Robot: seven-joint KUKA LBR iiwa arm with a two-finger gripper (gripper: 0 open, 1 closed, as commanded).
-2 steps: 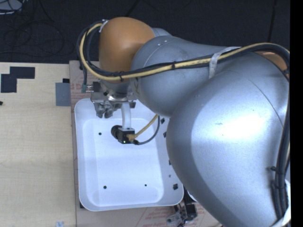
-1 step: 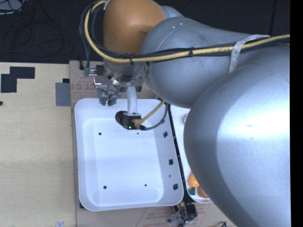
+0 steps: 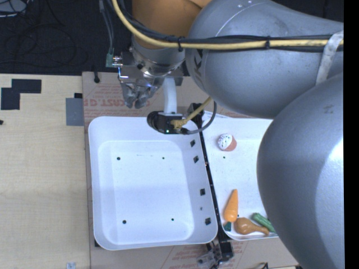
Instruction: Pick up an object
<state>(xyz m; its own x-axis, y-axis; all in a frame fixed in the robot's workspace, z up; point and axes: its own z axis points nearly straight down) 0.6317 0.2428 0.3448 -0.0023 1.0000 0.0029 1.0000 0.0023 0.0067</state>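
My gripper [image 3: 138, 98] hangs over the cardboard just behind the left bin's back rim [image 3: 120, 120], its fingers drawn together with nothing between them. The objects lie in the right bin [image 3: 249, 129]. A small white and pink ball [image 3: 225, 142] sits near its back. An orange carrot [image 3: 231, 205], a tan pear-shaped piece [image 3: 250, 226] and a green piece [image 3: 262, 222] cluster at its front. The arm's big grey body [image 3: 291, 94] hides most of the right bin.
A black cable loop [image 3: 167, 122] with a small green light hangs over the left bin's back right corner. A black divider strip [image 3: 203, 172] runs between the bins. Light bench surface [image 3: 39, 178] stretches away to the left.
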